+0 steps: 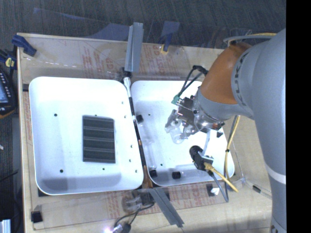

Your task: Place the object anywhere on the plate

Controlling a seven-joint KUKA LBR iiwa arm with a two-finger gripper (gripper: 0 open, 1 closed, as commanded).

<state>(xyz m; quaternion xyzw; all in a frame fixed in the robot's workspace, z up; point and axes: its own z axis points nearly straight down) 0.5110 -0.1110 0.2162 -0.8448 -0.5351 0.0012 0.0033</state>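
— Claw [177, 128] first: we see it hanging over the middle of the right bin [160, 86], a pale, glassy cluster under the wrist. Can we say whether it is open or closed?

— We cannot tell; it blurs into the white floor below it. We make out nothing gripped in it either.

— And the plate [99, 139]?

— We take the dark ribbed slab for it. It lies flat in the left bin [48, 89], near the middle, clear of every wall, with bare white floor all round.

— The object?

— Hard to make out. We see small dark pieces [176, 174] near the right bin's front wall and one more by its left wall, all apart from the claw. They are too small for us to name.

— What is hidden?

— The arm [252, 81] and its orange band [221, 79] cover the right bin's far right corner, and the arm is cut off at the right edge.

— Room to move?

— The two bins touch along their inner walls. A yellow cable [223, 178] runs near the right bin's front right corner.
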